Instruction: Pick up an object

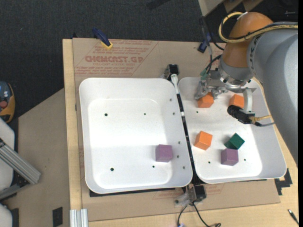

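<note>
We judge the orange cube (205, 101) at the right bin's (265, 171) eleven o'clock light, rigid, best pinched across flat faces; our hand (208, 91) hangs over it, spread unclear.

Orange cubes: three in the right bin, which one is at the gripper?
The orange cube at the far left of the right bin, directly under the gripper. The second orange cube sits to its right under the arm; the third orange cube lies mid-bin, nearer the camera.

Red printed lettering on the cardboard sheet (118, 51) under the bins, roughly "CHEMCAST GP", smaller lines unreadable
</note>
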You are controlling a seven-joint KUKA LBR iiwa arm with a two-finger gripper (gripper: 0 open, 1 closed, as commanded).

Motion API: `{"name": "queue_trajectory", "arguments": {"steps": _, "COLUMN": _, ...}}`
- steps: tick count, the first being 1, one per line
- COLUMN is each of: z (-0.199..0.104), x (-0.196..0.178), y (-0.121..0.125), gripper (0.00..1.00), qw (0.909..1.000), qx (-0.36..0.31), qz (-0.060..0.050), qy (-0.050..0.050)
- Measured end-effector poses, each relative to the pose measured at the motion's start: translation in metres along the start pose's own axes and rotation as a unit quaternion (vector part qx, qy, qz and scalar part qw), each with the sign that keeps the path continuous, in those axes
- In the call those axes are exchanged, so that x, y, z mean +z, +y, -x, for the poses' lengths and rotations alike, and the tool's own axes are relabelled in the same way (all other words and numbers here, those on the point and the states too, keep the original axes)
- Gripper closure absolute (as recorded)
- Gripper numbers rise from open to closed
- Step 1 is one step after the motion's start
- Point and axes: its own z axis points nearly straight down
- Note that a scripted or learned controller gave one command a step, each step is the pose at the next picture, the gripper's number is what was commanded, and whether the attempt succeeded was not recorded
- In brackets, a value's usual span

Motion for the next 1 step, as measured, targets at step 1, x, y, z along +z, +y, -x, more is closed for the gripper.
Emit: {"name": "queue_trajectory", "arguments": {"steps": 1, "z": -0.037, "x": -0.0947, "y": -0.028, "gripper": 1.0, "qw": 1.0, "qx": -0.001, "qz": 0.002, "qy": 0.002}}
